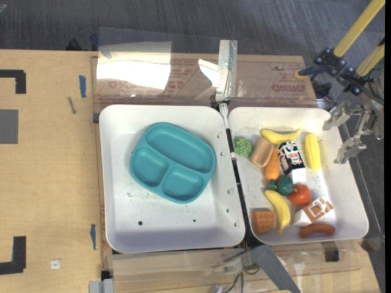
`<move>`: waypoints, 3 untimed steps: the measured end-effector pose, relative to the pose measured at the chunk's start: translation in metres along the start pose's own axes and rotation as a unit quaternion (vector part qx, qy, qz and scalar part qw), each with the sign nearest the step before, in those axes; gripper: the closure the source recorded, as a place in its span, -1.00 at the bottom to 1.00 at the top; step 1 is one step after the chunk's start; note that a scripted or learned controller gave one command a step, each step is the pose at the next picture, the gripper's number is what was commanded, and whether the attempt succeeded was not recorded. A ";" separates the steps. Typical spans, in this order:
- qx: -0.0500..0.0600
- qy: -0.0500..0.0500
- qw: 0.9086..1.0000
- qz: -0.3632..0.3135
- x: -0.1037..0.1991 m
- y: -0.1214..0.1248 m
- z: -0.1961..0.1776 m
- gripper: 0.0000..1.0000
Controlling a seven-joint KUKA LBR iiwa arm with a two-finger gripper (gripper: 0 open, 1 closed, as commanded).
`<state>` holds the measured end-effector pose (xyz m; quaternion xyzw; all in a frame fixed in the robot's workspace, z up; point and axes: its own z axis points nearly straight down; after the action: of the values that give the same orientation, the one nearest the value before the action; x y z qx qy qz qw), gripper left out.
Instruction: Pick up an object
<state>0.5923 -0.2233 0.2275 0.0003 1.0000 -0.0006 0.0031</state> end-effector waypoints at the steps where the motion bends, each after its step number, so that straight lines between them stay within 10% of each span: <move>1: 0.004 -0.009 0.994 -0.108 0.049 0.043 0.102 -1.00; 2: -0.001 0.002 1.000 -0.007 0.080 0.091 0.123 -1.00; 3: 0.001 -0.001 0.998 -0.069 0.069 0.124 0.137 -1.00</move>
<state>0.5240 -0.0997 0.0900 -0.0690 0.9976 -0.0018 0.0045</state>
